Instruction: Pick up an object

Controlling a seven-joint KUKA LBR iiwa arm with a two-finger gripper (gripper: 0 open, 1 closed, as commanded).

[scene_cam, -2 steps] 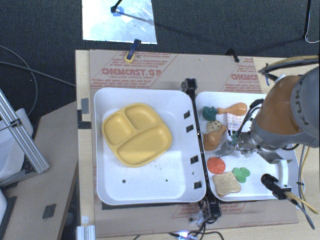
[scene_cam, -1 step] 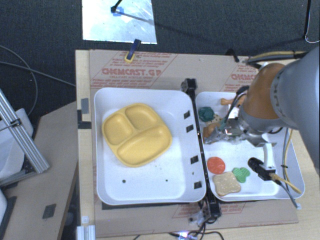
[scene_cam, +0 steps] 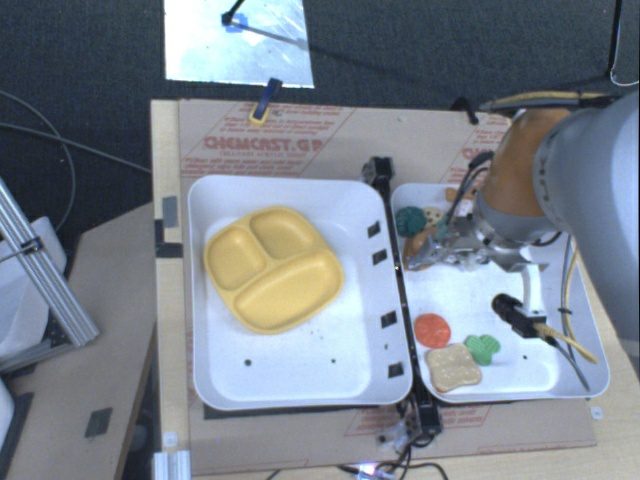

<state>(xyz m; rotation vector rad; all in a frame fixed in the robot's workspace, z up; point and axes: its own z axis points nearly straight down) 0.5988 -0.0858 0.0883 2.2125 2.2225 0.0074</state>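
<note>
Claw [scene_cam: 425, 253] sits low at the right bin's [scene_cam: 570, 383] upper-left corner, beside a teal piece [scene_cam: 409, 220]; its grip cannot be told; orange disc [scene_cam: 432, 330], toast [scene_cam: 454, 367] and green piece [scene_cam: 482, 347] crowd the bin's lower-left edge; bare floor lies mid-bin.

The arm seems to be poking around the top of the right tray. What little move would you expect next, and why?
Probably a short drop straight down: the gripper hovers by the round teal toy in the right white bin's far corner, and nothing can be seen between its fingers.
</note>
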